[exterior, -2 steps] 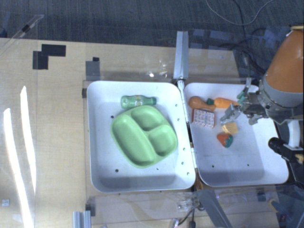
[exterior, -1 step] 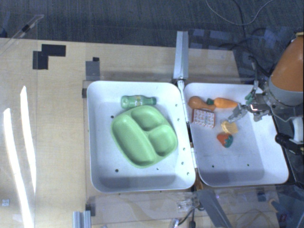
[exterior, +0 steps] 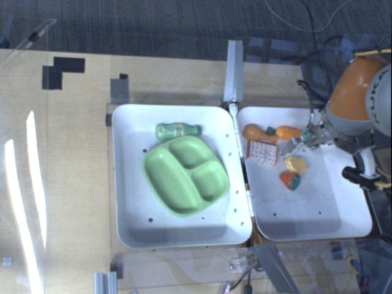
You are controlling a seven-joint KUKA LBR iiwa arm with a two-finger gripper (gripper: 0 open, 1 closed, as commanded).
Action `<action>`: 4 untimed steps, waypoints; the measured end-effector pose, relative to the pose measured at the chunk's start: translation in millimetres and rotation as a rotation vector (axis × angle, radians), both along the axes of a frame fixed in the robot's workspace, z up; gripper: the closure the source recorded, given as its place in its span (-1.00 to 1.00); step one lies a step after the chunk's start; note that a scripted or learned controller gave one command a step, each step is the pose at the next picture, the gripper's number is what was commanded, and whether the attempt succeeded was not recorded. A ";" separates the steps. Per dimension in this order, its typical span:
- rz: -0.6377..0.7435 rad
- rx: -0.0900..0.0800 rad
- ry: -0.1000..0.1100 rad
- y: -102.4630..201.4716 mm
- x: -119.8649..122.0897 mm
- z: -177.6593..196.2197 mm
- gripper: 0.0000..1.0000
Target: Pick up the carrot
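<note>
**Lying near the far wall of the right bin [exterior: 343,225]: the carrot [exterior: 288,131]**

Orange, short and tapered, stretched roughly side to side, with a small dark green bit at its left end. Just beside an orange-brown rounded piece [exterior: 252,131] on its left, nearly touching it. Set just above a pink-and-white speckled box [exterior: 263,154], which sits against the bin's left wall.

Reaching in from the right, over the carrot's right end and a little toward the near side: the gripper [exterior: 302,141], metallic and cluttered with glare. Spread or pressed together, cannot tell; nothing seen pinched.

Elsewhere in the right bin: a small yellow piece [exterior: 297,164] below the gripper, and just below that a red piece with a green end [exterior: 290,180].

In the left bin [exterior: 131,225]: a pale green divided plate [exterior: 186,175], turned at a slant, with three compartments, and a green bottle [exterior: 177,130] lying on its side just beyond the plate's far edge.
</note>
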State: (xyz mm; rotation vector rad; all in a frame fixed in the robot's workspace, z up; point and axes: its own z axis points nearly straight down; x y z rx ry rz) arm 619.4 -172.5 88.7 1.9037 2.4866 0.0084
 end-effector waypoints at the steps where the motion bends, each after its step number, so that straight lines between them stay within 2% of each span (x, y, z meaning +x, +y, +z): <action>1: 0.220 0.001 0.016 -13.0 35.8 -1.9 -1.00; 2: 0.573 -0.003 0.031 -6.9 44.4 -1.3 -1.00; 3: 0.647 -0.006 0.020 38.4 40.3 -0.7 -1.00; 4: 0.648 -0.010 -0.001 41.1 45.5 13.8 1.00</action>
